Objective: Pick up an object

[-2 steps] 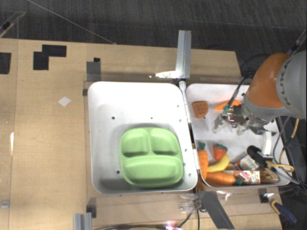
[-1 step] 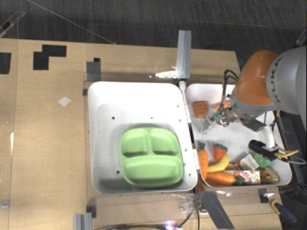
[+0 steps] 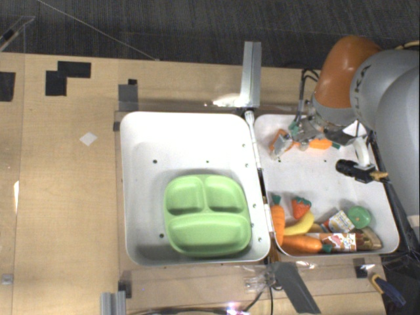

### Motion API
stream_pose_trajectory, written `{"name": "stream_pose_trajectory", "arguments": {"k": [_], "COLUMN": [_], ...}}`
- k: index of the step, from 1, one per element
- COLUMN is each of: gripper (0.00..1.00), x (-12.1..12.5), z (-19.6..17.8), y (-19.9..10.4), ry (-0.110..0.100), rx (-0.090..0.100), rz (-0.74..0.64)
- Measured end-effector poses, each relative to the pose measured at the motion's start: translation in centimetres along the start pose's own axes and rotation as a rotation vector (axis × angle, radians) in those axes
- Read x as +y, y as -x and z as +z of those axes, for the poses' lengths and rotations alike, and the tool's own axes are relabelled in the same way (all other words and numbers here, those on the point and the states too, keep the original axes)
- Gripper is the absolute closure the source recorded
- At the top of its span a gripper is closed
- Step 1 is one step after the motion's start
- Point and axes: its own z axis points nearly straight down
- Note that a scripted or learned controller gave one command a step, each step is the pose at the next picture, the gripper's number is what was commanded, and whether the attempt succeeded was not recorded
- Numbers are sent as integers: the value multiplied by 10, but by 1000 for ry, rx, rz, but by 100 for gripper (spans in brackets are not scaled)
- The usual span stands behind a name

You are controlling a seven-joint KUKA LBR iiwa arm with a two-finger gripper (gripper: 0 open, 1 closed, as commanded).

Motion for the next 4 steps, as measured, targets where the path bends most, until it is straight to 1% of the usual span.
{"name": "stream_pose_trajectory", "arguments": {"k": [1, 2, 3, 4], "gripper": [0, 0, 0, 0], "x": [-64, -41, -92, -137], "z": [-51, 0, -31, 1], "y": [50, 70, -10, -51], "ry": [37, 38, 37, 56], "rx": [-26, -20, -21, -26], "rz": [-74, 116, 38, 246]}}
